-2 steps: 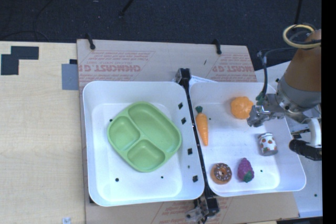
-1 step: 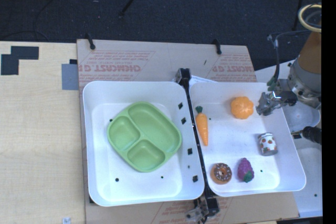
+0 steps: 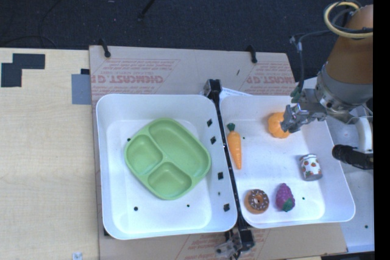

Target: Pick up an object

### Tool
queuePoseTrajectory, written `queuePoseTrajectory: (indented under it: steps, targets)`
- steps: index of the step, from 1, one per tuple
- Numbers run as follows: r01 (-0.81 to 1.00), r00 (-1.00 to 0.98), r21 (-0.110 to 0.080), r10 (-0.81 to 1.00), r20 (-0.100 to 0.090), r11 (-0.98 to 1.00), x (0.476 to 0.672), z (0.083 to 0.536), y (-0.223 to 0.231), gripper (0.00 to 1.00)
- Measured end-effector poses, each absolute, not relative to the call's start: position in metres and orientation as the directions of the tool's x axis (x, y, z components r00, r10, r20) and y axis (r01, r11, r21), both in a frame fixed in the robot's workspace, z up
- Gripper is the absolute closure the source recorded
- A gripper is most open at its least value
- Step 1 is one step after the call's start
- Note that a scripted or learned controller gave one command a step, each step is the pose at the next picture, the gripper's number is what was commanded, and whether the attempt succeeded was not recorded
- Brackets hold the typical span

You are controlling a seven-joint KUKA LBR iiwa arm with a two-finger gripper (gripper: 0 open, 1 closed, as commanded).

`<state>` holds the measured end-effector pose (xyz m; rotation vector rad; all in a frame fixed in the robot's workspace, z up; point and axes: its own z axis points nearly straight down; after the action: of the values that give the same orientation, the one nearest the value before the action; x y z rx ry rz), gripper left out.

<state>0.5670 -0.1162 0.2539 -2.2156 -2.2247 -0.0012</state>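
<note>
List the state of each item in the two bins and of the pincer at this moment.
Green divided plate: flat in left bin.
Carrot: lying in right bin by the divider.
Orange fruit: in right bin, pincer at its right side.
Small jar: upright.
Donut: flat.
Purple grapes: resting beside donut.

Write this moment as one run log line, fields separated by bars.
phase: reach | gripper: at round orange fruit, right bin | grasp: unconfirmed | green divided plate: left bin
</note>
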Motion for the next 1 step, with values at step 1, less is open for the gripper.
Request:
queuePoseTrajectory:
  steps: [1]
  targets:
    - [1.0, -0.005, -0.001, 1.0, 0.002, 0.005, 0.5804, 0.2562, -0.0621, 1.0]
